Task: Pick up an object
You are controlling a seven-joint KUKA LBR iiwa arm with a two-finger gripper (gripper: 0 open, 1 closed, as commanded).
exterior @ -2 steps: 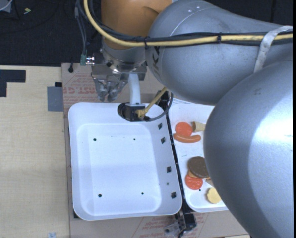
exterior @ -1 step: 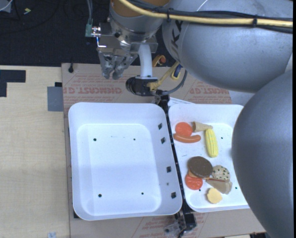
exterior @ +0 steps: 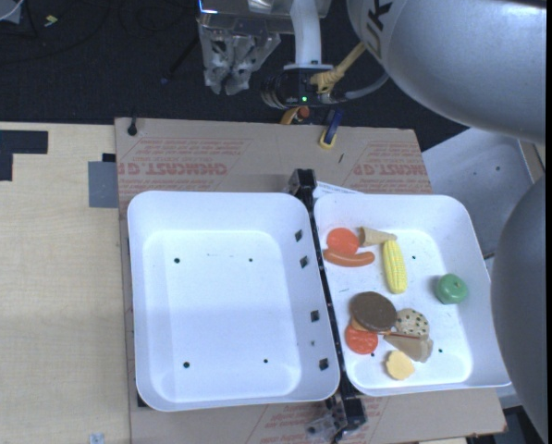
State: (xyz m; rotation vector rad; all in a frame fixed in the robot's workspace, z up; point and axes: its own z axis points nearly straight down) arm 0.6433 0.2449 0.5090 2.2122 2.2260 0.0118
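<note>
The right bin holds several toy foods: a red tomato, an orange sausage, a tan cone, a yellow corn cob, a green round piece, a brown disc, a speckled cookie, a red piece, a tan wedge and a small yellow piece. My gripper hangs high at the top of the view, beyond the far edge of the bins and well away from the toys. I see nothing in it.
The left bin sits beside the right one, with a black divider between them. Both rest on brown cardboard on a pale bench. The grey arm fills the upper right and right side.
</note>
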